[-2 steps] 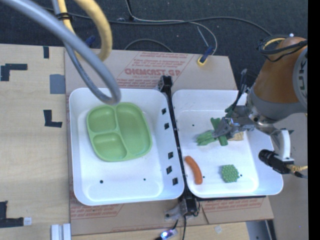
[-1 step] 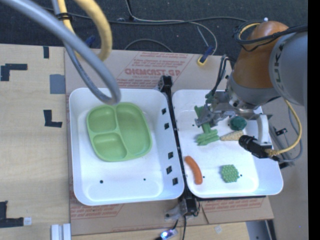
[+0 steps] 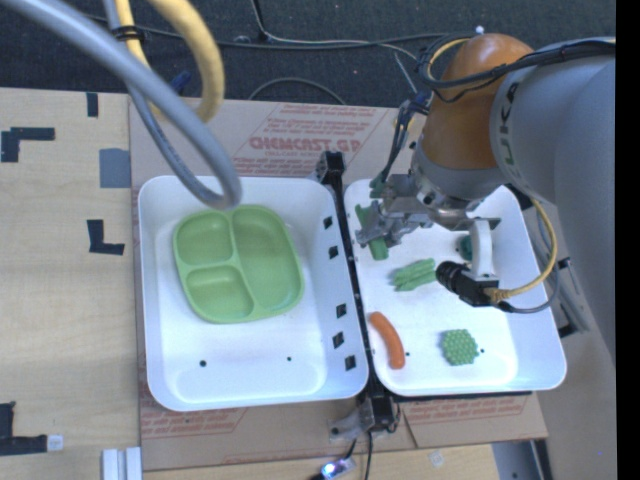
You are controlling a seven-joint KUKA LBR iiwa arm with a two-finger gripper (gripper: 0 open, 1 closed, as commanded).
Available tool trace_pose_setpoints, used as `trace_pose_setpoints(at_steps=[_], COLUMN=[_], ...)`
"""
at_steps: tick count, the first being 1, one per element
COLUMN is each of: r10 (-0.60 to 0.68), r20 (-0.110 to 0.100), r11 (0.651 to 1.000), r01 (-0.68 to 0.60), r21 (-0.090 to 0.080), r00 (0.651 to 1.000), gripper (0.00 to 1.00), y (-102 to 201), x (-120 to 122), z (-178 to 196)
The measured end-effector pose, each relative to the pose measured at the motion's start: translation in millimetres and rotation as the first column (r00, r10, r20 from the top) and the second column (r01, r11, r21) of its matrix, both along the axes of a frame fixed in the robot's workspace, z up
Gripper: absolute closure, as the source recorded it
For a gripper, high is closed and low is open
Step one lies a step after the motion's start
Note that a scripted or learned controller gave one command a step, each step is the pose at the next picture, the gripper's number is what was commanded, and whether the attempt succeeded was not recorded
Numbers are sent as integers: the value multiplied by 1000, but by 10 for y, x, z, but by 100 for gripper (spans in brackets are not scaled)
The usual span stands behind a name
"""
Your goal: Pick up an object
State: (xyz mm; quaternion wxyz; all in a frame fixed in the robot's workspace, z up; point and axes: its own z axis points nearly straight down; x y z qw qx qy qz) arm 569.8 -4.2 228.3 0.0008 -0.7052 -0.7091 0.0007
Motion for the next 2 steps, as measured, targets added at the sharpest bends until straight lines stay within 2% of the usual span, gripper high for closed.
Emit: trace_pose_setpoints(at_steps=[2], r10=[0], r20=[1], r11=[1000], r01=[0], r21=[1], r00=[1000], gripper=[100], y=[876], x=[466], z=[44])
